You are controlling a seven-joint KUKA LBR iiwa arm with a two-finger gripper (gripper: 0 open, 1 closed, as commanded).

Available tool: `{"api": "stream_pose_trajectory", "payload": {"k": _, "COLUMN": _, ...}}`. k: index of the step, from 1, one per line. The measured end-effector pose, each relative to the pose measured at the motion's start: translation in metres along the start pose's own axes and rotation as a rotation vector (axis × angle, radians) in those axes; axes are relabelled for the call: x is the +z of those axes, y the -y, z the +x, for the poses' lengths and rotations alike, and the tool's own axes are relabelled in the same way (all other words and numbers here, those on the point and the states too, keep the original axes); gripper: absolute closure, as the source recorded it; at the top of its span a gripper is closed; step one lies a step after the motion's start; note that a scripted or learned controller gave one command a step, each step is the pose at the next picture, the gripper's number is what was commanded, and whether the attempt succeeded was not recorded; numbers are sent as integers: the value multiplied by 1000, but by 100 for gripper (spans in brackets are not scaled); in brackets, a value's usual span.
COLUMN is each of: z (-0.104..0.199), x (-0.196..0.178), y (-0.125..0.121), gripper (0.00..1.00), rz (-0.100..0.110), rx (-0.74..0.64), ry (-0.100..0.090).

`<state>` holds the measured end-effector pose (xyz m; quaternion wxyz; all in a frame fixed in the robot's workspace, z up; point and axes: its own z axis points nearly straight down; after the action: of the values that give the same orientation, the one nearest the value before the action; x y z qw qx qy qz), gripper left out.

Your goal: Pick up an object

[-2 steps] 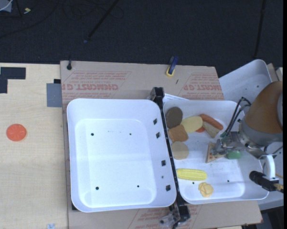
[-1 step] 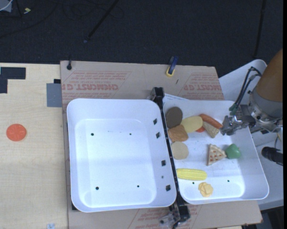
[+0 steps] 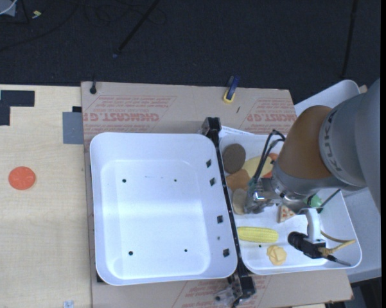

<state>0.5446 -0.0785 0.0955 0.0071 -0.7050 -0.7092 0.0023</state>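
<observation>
Camera view: I saw the gripper [image 3: 252,199] set low inside the right bin [image 3: 344,221], in among the loose items
Jaw state: I could not tell whether they were released or clenched, since the wrist hid them from me
Corn cob [image 3: 257,235]: it lay flat just below the jaws in the picture, apart from them
Small yellow lump [image 3: 277,255]: it sat past the cob, farther from the jaws, near the bin's lower rim
Brown disc [image 3: 234,155]: it was above the jaws, close to the wall shared by the two bins
Pale yellow piece [image 3: 252,167]: it lay between the disc and the jaws
Orange-and-white wedge [image 3: 286,213]: it was just to the right of the jaws, slightly lower
Left bin [image 3: 154,217]: it stood to the left of the jaws, across the shared wall
Orange circle [image 3: 22,178]: it was on the bench, well to the left of the jaws
</observation>
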Motion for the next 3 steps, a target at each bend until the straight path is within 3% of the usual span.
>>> {"api": "stream_pose_trajectory", "payload": {"k": 1, "z": 48, "x": -99, "y": -97, "gripper": 100, "rz": -27, "rx": -1, "ry": 6}}
{"api": "stream_pose_trajectory", "payload": {"k": 2, "z": 185, "x": -92, "y": -98, "gripper": 100, "rz": -12, "rx": -7, "ry": 0}}
{"api": "stream_pose_trajectory", "payload": {"k": 3, "z": 328, "x": -30, "y": -87, "gripper": 100, "rz": -8, "rx": -6, "ry": 2}}
